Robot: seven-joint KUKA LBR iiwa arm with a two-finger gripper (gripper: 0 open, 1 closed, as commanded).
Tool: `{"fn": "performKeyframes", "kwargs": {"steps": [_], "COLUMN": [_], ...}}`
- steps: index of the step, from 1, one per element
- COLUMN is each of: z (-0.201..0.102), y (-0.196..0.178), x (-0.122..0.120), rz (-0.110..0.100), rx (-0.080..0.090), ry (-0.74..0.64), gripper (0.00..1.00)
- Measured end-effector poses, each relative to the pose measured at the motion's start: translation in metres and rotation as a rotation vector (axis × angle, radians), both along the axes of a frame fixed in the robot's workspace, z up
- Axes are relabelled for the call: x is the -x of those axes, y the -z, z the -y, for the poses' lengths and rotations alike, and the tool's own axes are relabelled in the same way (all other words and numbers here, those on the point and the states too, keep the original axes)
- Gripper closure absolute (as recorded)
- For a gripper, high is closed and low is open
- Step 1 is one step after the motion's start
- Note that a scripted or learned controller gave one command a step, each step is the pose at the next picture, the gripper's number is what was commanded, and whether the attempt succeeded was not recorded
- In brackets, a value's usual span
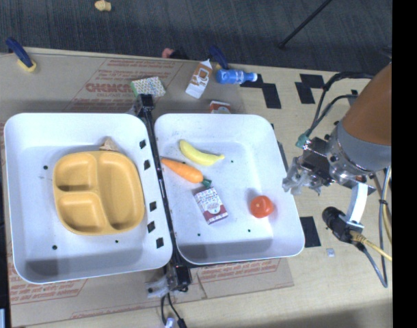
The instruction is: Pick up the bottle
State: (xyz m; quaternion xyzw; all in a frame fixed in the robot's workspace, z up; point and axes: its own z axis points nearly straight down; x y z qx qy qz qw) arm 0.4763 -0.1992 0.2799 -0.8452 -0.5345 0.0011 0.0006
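The bottle (234, 77) is small and blue with a pale cap end. It lies on its side on the cardboard behind the right bin (280, 152), outside both bins. My gripper (299, 180) hangs at the right, just past the right bin's right rim, level with the bin's middle. It is well in front of the bottle and to its right, and nothing is visibly held in it. The grey arm with its orange band enters from the right edge.
In the right bin lie a banana (200, 154), a carrot (183, 171), a red and white packet (210, 204) and a red tomato (261, 206). The left bin holds a yellow divided plate (98, 191). A small carton (198, 79) sits beside the bottle.
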Motion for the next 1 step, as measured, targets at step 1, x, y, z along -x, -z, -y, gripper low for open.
{"fn": "performKeyframes", "kwargs": {"steps": [1], "z": [-0.0002], "y": [0.0354], "x": [0.0005], "rz": [-0.004], "rx": [-0.003], "ry": [0.186], "gripper": [1.0]}}
